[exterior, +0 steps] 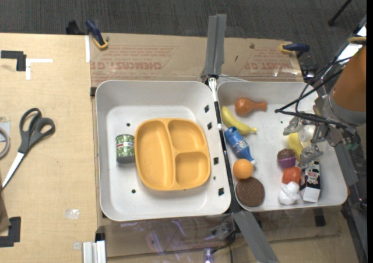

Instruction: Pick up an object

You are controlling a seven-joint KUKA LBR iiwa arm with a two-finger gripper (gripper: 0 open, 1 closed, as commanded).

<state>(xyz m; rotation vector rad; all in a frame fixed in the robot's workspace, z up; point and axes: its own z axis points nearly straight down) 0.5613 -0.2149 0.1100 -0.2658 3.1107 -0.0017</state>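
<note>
One pincer [312, 150], right side of the frame, low over the right bin [265, 90]. Can't tell how its fingers stand, too much metal and cable clutter there. Arm [352, 84] comes in from the right edge, orange band showing at mid-height.

Right around the pincer: a yellow item [293, 141] just to its left, partly hidden by it; a purple round thing [286, 157] below that; a small black-and-white carton [312, 181] directly under the pincer, near the bin's lower right corner. A red piece [291, 175] and a white lump [287, 195] sit just left of the carton, touching or nearly so.

Further left in the same bin: a brown round cookie-like disc [251, 192] at the lower left, an orange [243, 168] just above it, a blue bottle [239, 144] lying tilted above the orange, a banana [236, 121] beside the bottle's top end, and an orange-brown pear-shaped toy [249, 105] near the upper middle.

Left bin [111, 197]: a yellow three-compartment plate [172, 154] in the middle, a small green-labelled can [125, 148] on its side touching the plate's left rim.

Worktop [46, 197]: scissors [28, 134] at the left, well apart from both bins. Blue clamps [97, 34] at the upper edge of the cardboard backing.
</note>
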